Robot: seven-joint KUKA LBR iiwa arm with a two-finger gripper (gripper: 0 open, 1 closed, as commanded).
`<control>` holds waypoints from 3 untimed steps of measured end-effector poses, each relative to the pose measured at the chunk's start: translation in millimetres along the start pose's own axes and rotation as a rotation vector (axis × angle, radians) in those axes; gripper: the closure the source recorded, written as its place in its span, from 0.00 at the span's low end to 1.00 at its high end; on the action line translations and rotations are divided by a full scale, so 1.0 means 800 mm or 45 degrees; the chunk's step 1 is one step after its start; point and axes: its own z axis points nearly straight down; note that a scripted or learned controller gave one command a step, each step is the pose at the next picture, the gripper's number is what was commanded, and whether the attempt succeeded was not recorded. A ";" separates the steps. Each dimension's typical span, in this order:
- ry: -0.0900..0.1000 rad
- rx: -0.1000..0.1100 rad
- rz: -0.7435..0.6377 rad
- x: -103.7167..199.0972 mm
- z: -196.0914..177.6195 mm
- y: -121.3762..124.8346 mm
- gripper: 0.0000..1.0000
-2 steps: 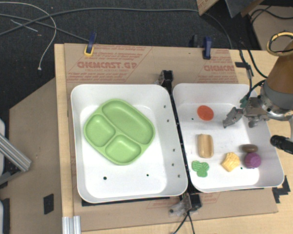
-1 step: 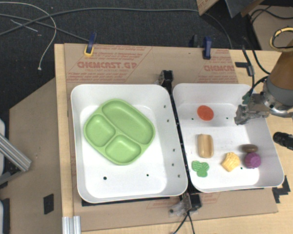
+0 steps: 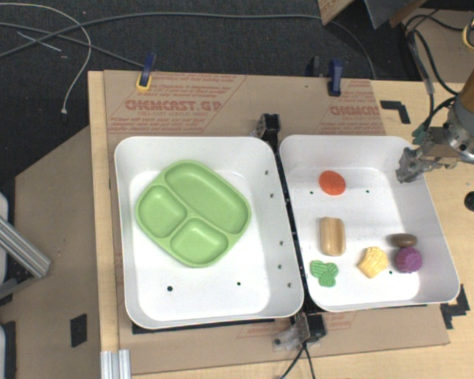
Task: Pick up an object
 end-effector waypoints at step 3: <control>0.004 0.009 -0.002 0.124 -0.009 -0.011 1.00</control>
